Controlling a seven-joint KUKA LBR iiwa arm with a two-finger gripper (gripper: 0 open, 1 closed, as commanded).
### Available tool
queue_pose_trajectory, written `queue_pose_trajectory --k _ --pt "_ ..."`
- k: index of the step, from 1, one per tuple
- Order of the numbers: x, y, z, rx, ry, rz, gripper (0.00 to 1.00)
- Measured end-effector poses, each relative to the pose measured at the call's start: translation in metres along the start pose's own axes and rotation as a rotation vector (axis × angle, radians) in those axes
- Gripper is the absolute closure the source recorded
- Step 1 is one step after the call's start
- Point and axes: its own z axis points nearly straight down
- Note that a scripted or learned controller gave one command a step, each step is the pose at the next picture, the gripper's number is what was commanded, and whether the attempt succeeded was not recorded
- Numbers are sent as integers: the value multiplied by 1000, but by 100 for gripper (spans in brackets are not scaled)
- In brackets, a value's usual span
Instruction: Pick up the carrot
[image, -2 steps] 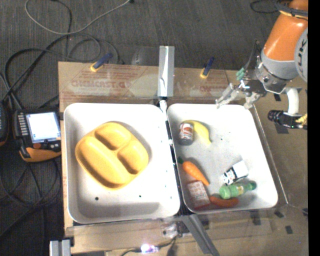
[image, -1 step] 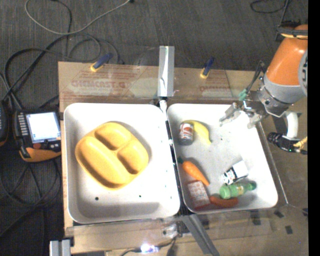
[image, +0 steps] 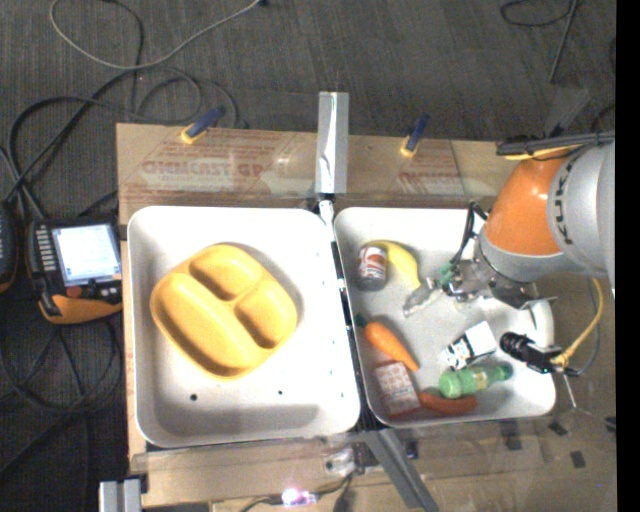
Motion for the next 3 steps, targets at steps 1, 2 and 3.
queue_pose_trajectory --k 1,2,3 --pt "-1 -49 -29 3 1 156 0" --pt "61 -73 1 -11 -8 20 0" --pt "63 -72 -9 -11 -3 19 100"
